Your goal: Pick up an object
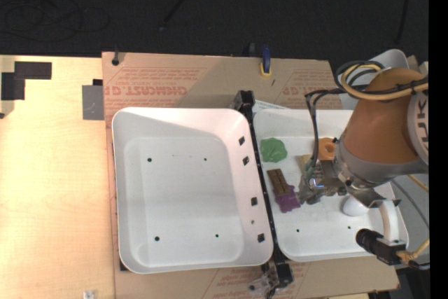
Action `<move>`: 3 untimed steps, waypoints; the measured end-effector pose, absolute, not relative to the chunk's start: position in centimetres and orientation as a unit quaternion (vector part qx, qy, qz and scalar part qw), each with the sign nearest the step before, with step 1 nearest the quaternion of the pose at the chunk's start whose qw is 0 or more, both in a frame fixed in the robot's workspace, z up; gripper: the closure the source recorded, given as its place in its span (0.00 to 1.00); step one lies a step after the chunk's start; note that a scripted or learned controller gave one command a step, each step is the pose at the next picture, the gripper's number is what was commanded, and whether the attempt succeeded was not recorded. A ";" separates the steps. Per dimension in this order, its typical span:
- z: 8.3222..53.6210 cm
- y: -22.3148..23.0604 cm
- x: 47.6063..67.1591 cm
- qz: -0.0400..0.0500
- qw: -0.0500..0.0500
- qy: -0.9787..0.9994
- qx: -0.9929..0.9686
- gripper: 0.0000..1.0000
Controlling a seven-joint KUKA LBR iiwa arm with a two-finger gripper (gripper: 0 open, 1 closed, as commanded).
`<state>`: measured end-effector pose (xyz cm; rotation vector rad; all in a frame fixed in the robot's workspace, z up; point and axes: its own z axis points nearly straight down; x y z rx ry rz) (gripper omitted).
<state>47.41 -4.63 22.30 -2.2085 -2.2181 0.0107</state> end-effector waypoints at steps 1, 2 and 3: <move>33.8 1.7 48.8 -0.004 -0.002 -0.710 -0.704 1.00; 27.0 -5.6 50.0 0.004 0.003 -0.705 -0.710 1.00; 24.0 -14.6 47.3 0.003 0.002 -0.704 -0.711 1.00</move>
